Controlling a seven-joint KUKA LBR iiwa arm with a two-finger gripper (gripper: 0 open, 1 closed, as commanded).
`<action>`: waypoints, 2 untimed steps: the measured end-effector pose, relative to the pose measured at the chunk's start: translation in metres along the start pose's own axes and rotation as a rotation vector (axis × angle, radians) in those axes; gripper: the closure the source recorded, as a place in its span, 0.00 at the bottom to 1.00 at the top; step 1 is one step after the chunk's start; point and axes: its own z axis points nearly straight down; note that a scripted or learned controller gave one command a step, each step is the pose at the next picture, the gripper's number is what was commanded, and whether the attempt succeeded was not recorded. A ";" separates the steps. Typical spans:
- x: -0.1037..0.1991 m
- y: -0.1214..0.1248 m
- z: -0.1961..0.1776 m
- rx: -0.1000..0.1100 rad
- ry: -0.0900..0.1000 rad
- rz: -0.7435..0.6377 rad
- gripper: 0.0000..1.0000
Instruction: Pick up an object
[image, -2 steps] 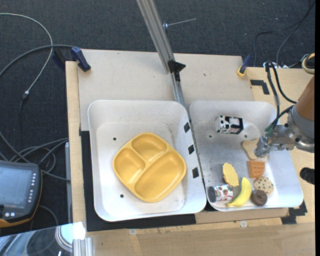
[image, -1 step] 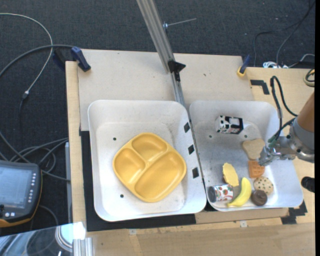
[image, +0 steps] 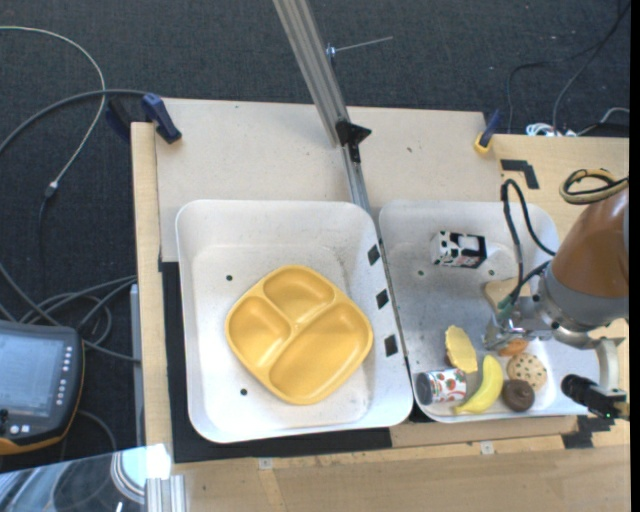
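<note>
The right bin (image: 420, 300) holds a black-and-white patterned cup (image: 459, 249) lying at the back. Along its front edge are a small red-and-white can (image: 443, 385), a banana (image: 485, 386), a yellow wedge (image: 460, 349), a speckled cookie (image: 527, 370) and a dark brown round piece (image: 517, 396). My gripper (image: 505, 336) reaches in from the right and hangs low over the front right of this bin, just above a small orange item (image: 514, 349). A tan piece (image: 497, 292) lies just behind the gripper.
A yellow divided plate (image: 299, 333) lies in the left bin (image: 200, 300). A metal pole (image: 318, 75) slants down to the gap between the bins. Dark cables (image: 515, 215) trail from the arm over the right bin's back corner.
</note>
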 end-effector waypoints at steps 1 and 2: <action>0.045 0.040 -0.061 -0.016 -0.005 -0.006 1.00; 0.052 0.028 -0.138 -0.016 -0.006 -0.001 1.00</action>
